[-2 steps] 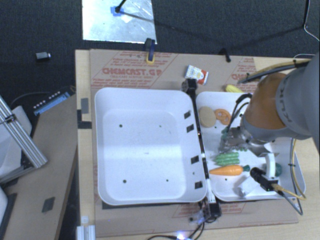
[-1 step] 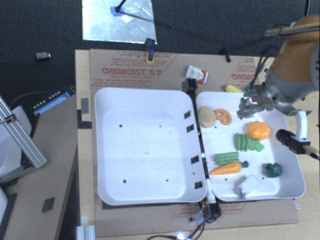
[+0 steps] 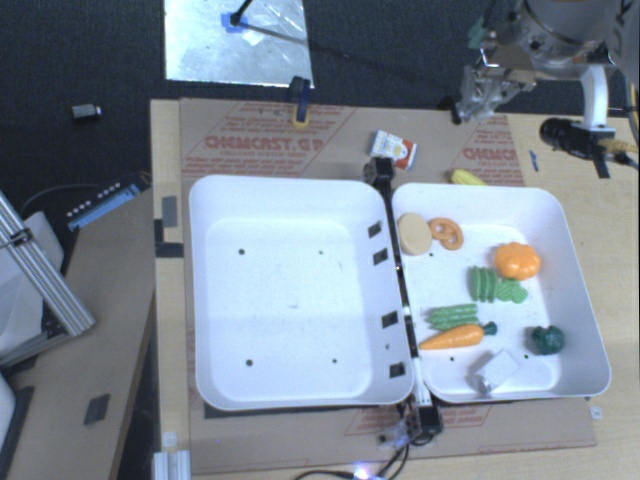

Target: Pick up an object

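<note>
The right bin (image 3: 575, 268) holds several toy foods: a tan round bun (image 3: 414, 233), a brown pretzel (image 3: 447, 233), an orange pumpkin (image 3: 517, 260), a bumpy green vegetable (image 3: 496, 287), green beans (image 3: 452, 315), a carrot (image 3: 455, 337), a dark green broccoli (image 3: 547, 340) and a white block (image 3: 495, 370). My gripper (image 3: 478, 96) hangs high above the bench behind the right bin's far edge, well apart from all of them, with nothing seen in it.
The left bin (image 3: 205, 268) lies beside the right one. A yellow piece (image 3: 467, 178) and a small red-and-white carton (image 3: 393, 149) lie on the cardboard behind the bins. A yellow clamp (image 3: 300, 105) stands at the far edge.
</note>
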You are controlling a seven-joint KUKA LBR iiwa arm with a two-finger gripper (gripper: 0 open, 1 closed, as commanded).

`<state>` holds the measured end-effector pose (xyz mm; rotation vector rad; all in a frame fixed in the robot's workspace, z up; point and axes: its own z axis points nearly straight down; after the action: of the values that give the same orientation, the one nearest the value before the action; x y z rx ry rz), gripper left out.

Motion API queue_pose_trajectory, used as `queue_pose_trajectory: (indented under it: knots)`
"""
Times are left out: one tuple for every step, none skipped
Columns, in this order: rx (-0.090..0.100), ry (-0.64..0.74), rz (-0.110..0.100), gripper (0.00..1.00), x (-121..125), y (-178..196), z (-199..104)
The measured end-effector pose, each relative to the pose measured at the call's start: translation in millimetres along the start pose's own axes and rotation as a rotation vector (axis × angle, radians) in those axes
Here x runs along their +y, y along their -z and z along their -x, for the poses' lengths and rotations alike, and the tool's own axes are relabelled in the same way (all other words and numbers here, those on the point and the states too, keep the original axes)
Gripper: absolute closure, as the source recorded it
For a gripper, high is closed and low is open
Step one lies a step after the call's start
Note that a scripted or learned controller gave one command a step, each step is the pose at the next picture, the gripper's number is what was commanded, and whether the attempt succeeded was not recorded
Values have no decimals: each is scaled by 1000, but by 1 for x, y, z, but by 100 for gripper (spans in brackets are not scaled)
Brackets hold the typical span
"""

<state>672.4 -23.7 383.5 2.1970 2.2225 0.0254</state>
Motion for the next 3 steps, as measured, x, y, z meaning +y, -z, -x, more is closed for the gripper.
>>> queue_pose_trajectory:
  knots:
    - [4, 2, -2, 100, 0, 148, -78]
    - [5, 4, -19, 100, 1, 152, -186]
    - [-3, -17, -21, 100, 1, 152, -87]
